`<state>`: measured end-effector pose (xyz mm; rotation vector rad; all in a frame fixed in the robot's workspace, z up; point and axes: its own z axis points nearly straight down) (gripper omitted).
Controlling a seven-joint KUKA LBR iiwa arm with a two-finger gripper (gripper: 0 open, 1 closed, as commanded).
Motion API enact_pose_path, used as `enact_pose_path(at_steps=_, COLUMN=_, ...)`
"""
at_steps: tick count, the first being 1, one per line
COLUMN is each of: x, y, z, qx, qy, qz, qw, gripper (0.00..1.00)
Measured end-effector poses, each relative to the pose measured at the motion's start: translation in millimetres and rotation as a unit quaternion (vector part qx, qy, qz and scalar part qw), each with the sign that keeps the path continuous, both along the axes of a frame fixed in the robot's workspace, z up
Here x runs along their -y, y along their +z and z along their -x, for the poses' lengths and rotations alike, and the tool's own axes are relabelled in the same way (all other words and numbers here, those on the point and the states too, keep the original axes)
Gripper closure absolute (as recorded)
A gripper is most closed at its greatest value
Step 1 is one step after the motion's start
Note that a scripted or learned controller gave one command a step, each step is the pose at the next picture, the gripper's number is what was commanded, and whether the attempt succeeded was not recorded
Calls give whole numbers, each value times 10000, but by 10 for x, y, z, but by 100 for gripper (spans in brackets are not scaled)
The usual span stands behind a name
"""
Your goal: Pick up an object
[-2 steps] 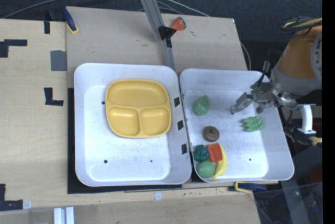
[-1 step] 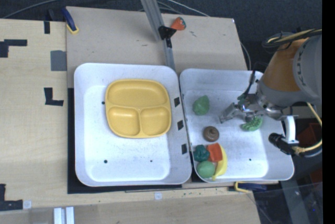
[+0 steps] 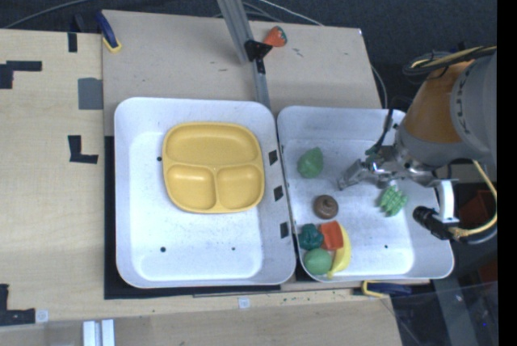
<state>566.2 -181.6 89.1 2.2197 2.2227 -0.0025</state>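
Note:
The right bin holds several small toy foods. A dark green lump lies at its left, with a brown round piece below it. A pale green ridged piece sits at the right. In the front left corner a teal piece, a red piece, a yellow banana and a green ball are bunched together. My gripper hangs low over the bin's middle, pointing left, just up and left of the pale green piece and right of the dark green lump. I see nothing held in it.
The left bin carries a yellow divided plate. A grey pole with a clamp rises behind the bins. Cables hang by the arm at the right bin's right edge.

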Motion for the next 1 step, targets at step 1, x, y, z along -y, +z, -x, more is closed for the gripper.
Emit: enact_pose_path(at_steps=1, x=-5, y=101, z=1, qx=-3, qy=6, qz=-2, qw=10000, gripper=100)
